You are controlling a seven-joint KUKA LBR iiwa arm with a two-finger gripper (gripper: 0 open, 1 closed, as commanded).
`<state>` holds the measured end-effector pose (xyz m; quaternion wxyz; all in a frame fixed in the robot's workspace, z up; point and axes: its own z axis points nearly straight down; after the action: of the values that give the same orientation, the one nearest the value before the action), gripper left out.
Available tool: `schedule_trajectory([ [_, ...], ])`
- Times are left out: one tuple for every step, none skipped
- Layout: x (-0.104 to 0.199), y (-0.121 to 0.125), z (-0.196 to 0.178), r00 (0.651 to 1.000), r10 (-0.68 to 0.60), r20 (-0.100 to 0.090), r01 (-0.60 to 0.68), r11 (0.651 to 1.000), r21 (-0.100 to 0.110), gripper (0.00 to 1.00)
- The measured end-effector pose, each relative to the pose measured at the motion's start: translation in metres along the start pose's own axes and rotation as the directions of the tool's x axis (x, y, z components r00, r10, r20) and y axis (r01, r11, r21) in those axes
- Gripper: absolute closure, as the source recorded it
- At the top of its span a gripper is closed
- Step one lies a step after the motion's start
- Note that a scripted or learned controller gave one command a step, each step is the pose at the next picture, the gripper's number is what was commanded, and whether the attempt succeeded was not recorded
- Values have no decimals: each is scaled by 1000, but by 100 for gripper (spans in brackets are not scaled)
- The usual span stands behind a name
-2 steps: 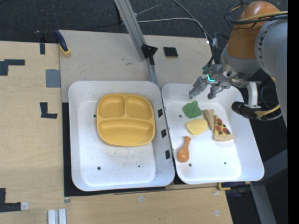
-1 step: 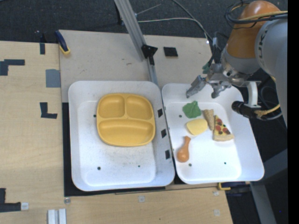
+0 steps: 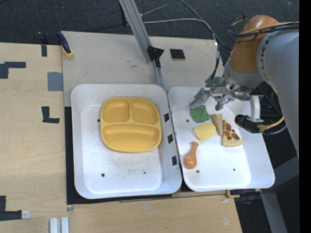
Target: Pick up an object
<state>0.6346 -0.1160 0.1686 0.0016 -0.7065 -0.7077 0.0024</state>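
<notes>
A grey KUKA arm with an orange band reaches in over the right bin (image 3: 252,171), its gripper (image 3: 211,102) hanging with fingers spread open directly above a green toy leaf (image 3: 198,114), nothing held between them. Just beside the leaf lie a yellow cheese wedge (image 3: 204,132) and a pizza slice (image 3: 228,132), with an orange drumstick (image 3: 191,155) nearer the bin's front. In the left bin (image 3: 87,178) sits a yellow divided tray (image 3: 130,124).
</notes>
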Motion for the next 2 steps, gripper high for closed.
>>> schedule_trajectory([
  [-6, 6, 59, 1000, 0, 0, 0, 1000, 0, 0],
  [-6, 6, 83, 1000, -1, 2, 1, 1000, -5, 0],
])
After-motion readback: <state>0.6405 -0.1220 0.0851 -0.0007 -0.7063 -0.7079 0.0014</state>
